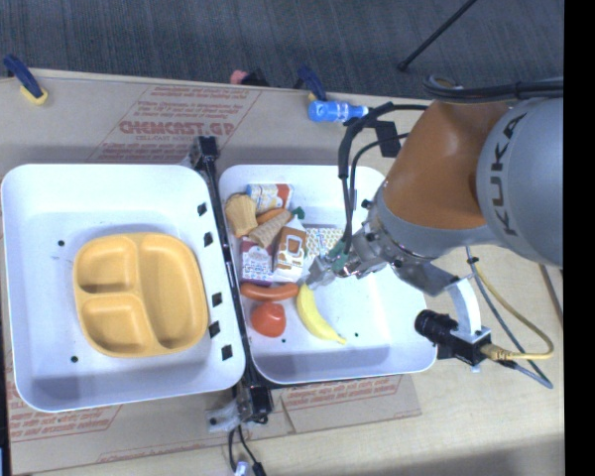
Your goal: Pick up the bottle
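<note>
The small bottle with a white and orange label (269,195) lies at twelve o'clock in the right-hand shallow white bin (377,360), amid toy food. The pincer (329,266) hovers nearby at four o'clock of it, its state unclear. The approach is in hand; next comes shifting toward eleven o'clock and descending.

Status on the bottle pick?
Gripper low in right bin, over the food pile. Bottle lies at the bin's far left corner, not held. Banana and tomato nearby.

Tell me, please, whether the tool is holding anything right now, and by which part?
It cannot be told. The tool sits low in the right bin, just above the banana, but no item visibly sits between its tips.
</note>
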You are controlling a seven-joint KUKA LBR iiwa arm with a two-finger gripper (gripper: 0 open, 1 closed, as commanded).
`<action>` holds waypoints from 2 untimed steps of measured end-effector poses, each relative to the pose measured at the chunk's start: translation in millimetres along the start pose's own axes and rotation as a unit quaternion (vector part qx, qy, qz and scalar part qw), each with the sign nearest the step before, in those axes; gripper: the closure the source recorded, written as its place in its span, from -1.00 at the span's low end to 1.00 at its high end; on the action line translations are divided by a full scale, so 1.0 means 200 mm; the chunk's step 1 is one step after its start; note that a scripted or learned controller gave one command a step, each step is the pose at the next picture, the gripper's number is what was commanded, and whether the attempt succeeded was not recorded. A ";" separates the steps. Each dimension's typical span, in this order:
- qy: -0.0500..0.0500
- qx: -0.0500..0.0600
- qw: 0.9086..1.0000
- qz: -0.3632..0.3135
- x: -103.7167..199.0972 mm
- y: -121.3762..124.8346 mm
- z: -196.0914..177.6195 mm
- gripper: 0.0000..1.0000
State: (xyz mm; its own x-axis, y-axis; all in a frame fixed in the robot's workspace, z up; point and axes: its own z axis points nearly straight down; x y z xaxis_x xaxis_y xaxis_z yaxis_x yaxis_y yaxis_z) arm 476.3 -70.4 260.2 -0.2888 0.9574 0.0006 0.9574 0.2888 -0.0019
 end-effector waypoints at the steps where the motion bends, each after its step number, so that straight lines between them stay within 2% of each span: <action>1: 0.000 0.001 1.000 0.006 0.13 0.04 0.14 1.00; 2: 0.001 0.002 1.000 0.006 0.17 0.05 0.33 1.00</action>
State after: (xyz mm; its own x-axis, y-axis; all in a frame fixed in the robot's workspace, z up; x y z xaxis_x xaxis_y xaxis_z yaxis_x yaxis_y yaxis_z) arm 475.7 -34.3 193.7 -0.2764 0.9610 0.0018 0.9610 0.2764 -0.0050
